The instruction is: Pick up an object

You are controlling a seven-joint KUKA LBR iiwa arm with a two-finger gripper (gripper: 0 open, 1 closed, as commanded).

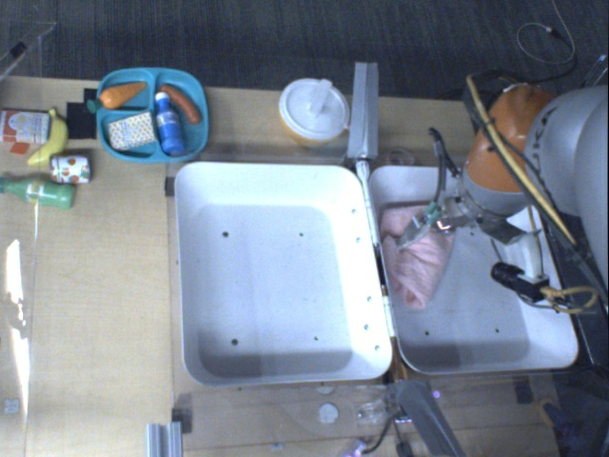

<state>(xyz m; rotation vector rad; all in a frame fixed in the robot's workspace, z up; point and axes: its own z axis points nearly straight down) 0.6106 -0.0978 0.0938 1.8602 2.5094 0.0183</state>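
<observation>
In the camera view, the two-finger gripper (425,225) on the grey arm with the orange band (502,152) is low in the right shallow white bin (495,350), its tips touching the top of a crumpled pink cloth (417,255). I cannot tell whether it is clenched or released. The cloth spreads just below the gripper, and the 2nd white bin (276,274) lies beyond it.

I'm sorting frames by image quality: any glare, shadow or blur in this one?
Camera view: even light, slightly soft overall; shadows pool along the near wall of the left bin; the arm is blurred at the right; a pale reflection streaks the bench at the left; the pink cloth reads clearly.
</observation>
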